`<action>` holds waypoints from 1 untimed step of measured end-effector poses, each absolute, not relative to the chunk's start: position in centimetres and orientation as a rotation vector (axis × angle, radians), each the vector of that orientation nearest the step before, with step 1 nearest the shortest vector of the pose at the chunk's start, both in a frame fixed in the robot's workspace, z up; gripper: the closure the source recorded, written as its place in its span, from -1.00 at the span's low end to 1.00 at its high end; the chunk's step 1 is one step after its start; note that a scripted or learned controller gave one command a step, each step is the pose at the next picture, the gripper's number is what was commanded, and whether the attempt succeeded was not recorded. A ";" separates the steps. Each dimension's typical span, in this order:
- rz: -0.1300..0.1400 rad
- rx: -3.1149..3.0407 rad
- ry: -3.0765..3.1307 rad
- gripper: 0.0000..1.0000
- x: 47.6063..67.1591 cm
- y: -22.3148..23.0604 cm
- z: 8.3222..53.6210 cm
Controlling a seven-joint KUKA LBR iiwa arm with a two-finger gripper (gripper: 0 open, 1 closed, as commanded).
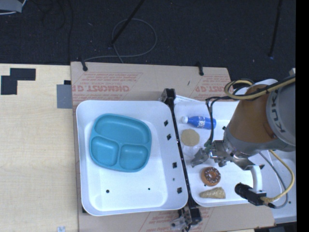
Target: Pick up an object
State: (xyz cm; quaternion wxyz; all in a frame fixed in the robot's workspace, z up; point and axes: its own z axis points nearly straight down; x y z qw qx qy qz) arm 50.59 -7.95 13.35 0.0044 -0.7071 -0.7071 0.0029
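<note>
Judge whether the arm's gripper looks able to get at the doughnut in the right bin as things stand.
Probably yes. The gripper hovers just above-left of the doughnut, which lies uncovered on the right bin floor, apart from the wedge-shaped pastry below it. Nothing visible blocks a short move over.

Dark carpeted floor (193,23) fills the top of the frame, crossed by thin black cables (134,35). A pale wooden bench top (34,153) spans the left, under a printed cardboard sheet (145,81).
</note>
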 end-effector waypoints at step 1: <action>0.002 -2.223 -2.220 -1.00 50.6 -8.0 8.7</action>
